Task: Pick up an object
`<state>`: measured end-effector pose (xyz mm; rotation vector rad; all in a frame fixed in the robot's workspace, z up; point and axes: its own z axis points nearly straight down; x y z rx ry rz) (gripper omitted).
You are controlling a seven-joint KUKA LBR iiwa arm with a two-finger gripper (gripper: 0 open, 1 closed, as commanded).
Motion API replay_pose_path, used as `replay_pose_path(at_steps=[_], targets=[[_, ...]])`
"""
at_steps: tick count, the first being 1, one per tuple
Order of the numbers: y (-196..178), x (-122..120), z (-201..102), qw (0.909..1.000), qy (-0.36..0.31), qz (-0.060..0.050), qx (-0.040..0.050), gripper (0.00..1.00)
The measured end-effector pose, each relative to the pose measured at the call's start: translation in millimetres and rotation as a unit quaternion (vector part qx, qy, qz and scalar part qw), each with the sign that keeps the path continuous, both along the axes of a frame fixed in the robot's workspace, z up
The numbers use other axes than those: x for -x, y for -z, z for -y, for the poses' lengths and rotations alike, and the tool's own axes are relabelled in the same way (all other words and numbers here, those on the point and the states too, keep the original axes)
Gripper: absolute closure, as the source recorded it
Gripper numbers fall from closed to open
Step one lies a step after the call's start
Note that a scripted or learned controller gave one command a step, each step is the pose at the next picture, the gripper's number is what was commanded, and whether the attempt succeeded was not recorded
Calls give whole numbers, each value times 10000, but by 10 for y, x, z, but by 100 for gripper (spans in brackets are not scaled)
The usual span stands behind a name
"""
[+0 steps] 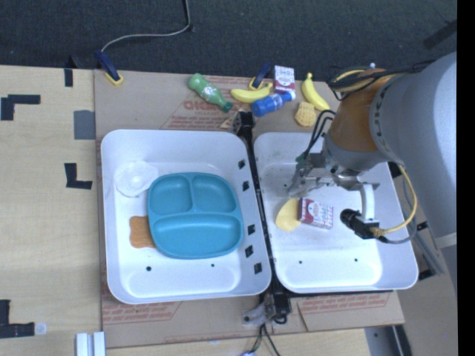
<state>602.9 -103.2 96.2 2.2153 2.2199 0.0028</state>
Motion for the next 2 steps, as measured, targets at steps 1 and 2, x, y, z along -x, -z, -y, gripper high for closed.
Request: replay_pose_path(at_steps=[1, 2], targets=[[1, 1, 0, 10000, -1, -1, 0, 0], [95, 317, -61, 10000, 7, 6, 1, 0]])
